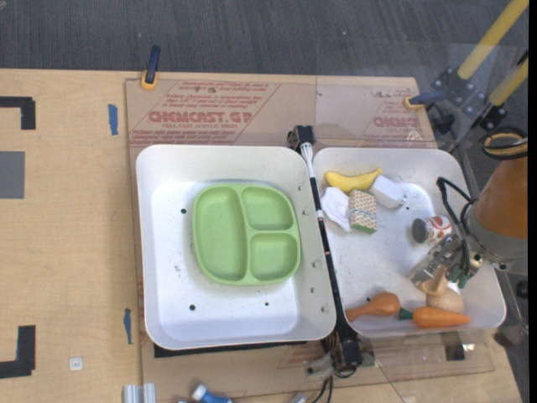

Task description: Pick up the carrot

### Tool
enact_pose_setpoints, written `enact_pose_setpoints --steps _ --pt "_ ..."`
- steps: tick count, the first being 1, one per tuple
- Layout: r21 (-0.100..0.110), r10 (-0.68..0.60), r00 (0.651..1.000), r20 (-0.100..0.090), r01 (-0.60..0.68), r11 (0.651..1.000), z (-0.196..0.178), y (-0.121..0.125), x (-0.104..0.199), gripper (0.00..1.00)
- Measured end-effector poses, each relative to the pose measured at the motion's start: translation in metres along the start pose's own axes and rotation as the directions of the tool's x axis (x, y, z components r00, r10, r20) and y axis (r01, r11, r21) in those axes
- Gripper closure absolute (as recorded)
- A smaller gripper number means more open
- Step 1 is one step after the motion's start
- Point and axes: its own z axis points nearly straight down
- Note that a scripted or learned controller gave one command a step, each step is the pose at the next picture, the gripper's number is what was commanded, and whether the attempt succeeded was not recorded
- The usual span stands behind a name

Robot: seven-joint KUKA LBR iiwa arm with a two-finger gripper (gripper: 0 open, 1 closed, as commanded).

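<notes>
**Carrot lies just below the gripper, long axis left to right**

Look to the right bin (pixel 394 250): your carrot (pixel 438 316) rests against its near wall, green tip pointing left, beside an orange pear-shaped piece (pixel 375 306). The gripper (pixel 440 269) hovers just above it, near a tan object (pixel 440 296). Whether it holds anything, you cannot tell here.

A divided plate (pixel 246 232) lies in the left bin (pixel 159 225); the carrot (pixel 436 316) lies in the right bin's (pixel 377 250) near corner.
</notes>
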Motion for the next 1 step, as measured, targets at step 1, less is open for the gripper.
enact_pose_setpoints --steps 1 --pt "0.0 -0.067 0.998 0.004 0.067 0.998 0.0129 0.0581 -0.0396 1.0"
